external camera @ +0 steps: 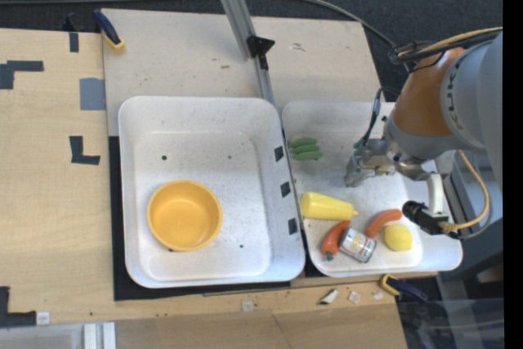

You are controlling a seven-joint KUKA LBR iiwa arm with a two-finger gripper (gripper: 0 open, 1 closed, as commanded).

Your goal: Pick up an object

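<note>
In the right bin [327, 117], a yellow corn cob [327, 207] lies near the front, with a green pod [305, 148] behind it and a carrot [333, 239], tin can [357, 245], sausage [382, 221] and lemon [398, 237] along the front edge. The gripper [356, 172] hangs over the bin floor right of the cob, nothing between its fingers; I cannot tell their spread. The left bin [196, 114] holds a yellow bowl [185, 214].

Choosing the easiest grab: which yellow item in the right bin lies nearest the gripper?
The long yellow corn-shaped piece, just below-left of the gripper; the round yellow lemon sits farther, near the bin's front edge.
</note>
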